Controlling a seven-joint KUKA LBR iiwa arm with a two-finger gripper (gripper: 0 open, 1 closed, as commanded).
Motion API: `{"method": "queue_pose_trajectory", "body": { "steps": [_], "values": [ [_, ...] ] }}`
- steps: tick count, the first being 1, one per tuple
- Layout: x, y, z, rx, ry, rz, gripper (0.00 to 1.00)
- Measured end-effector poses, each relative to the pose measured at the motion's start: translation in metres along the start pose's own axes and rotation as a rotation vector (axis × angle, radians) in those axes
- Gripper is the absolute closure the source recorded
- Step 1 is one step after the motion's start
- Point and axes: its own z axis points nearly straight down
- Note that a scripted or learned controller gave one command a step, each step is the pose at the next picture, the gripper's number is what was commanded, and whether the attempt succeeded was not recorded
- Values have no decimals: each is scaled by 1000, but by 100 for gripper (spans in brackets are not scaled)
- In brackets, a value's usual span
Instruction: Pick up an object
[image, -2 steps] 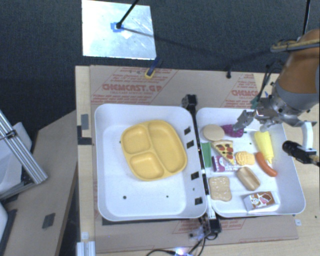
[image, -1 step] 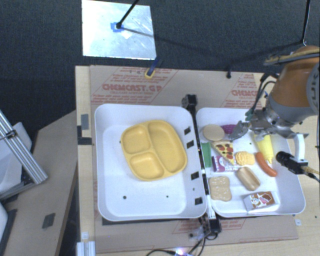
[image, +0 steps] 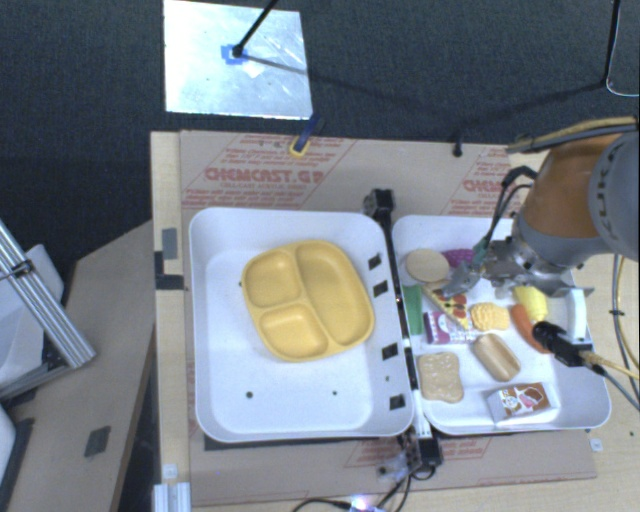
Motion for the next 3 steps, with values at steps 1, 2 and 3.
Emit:
{"method": "queue_pose_trajectory", "body": {
  "steps": [1, 2, 3],
  "values": [
    [1, 2, 55, -19, -3, 2, 0],
    [1, 3, 61, -6, -1, -1, 0],
    [1, 3, 51, -5, -1, 0, 100]
  ]
}}
